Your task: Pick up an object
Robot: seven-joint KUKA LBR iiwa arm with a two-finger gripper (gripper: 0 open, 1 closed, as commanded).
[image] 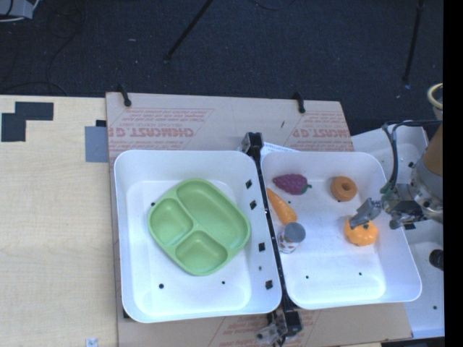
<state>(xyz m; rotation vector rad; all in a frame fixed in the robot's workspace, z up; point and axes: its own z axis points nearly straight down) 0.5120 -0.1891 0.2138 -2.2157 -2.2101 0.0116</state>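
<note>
From my station I see the arm reaching in at 3 o'clock, its gripper [367,215] low over the right bin [340,295]. The jaws sit right at the top of an orange round fruit toy [361,233], which lies toward the bin's 3 o'clock side. One grey finger shows slanting down onto the fruit's upper left; the other I can't make out, so I cannot tell how far the jaws are parted or whether they have any hold on it.

I read this as the grasp step: the approach looks done and the fruit is the likely target, with nothing lifted yet as far as I can judge.

Other candidates in that bin: a doughnut-like ring [343,189] at about 1 o'clock, a purple leafy piece [291,183] at 11 o'clock, an orange carrot [281,207] by the divider at 9 o'clock, and a small can [291,236] just below the carrot. The left bin [137,280] carries a green divided plate [198,226].

Next I'd want the jaws centred on the fruit, closed firmly, then raised straight up. The fruit is round and could roll or squirt out.
</note>
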